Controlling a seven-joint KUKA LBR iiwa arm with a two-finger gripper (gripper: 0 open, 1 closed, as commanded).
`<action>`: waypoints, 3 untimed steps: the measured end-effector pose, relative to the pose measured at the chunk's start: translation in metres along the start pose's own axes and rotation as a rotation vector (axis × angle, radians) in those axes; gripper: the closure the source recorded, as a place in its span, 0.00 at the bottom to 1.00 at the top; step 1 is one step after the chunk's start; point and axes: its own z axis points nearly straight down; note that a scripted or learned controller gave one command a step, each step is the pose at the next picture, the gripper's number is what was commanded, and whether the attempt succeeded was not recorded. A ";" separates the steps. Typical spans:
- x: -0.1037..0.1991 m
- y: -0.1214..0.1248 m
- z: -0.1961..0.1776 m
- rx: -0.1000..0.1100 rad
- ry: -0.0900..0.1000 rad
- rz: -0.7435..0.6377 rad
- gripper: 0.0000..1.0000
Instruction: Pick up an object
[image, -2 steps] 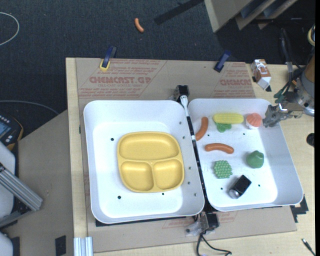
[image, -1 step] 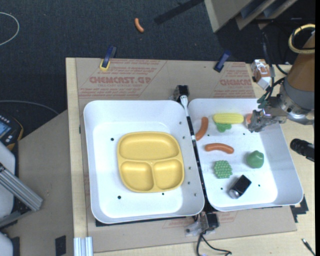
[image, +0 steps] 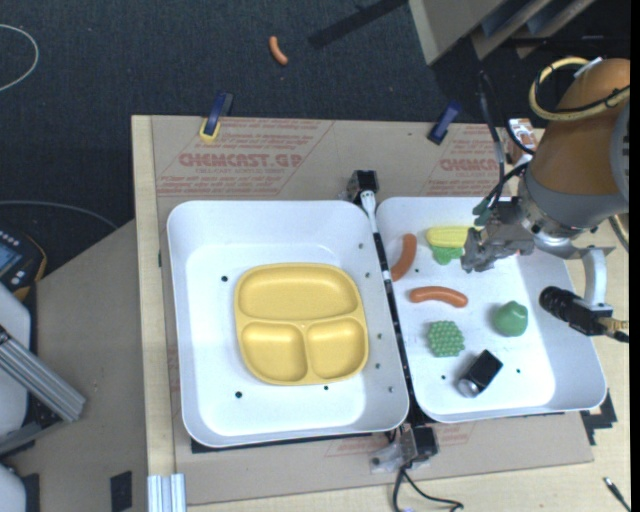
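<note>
Two shallow white bins sit side by side on a plywood bench; the left bin (image: 190, 300) holds a yellow three-compartment plastic tray (image: 300, 323). The right bin (image: 570, 375) holds a yellow corn cob (image: 447, 237), two reddish-orange sausages (image: 403, 256) (image: 438, 295), a knobbly green broccoli floret (image: 445, 337), a smooth green pepper (image: 511, 318) and a small black block (image: 481, 370). The grey arm's two-finger gripper (image: 480, 258) hovers just beside the corn cob at the bin's far side, and whether it is open or grasping anything cannot be told.
</note>
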 end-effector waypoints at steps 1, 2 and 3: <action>0.060 -0.022 -0.004 0.000 0.000 -0.001 1.00; 0.100 -0.037 -0.004 0.001 -0.001 0.001 1.00; 0.104 -0.030 -0.022 -0.006 -0.003 0.004 1.00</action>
